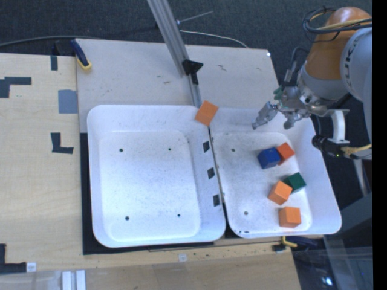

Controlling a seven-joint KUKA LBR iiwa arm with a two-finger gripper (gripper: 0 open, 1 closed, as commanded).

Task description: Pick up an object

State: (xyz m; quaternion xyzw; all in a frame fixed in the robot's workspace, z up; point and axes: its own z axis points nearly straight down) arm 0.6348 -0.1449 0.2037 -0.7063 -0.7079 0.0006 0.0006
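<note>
Overhead, gripper [276, 116] hangs fingers apart, nothing between, above right bin [242, 142] rim, likely lining up on blue block [269, 157].

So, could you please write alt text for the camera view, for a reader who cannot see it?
A grey arm's open pincer hovers over the right bin's far edge, holding nothing. That bin holds a blue block, a green block and three orange blocks; another orange block sits on the rim between the bins.

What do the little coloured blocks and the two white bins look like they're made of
The blocks, like the blue block and green block, look matte, flat-coloured and sharp-edged: probably painted wood or foam. The white bins look like thin moulded plastic, with rounded corners, raised rims and a slight sheen.
</note>
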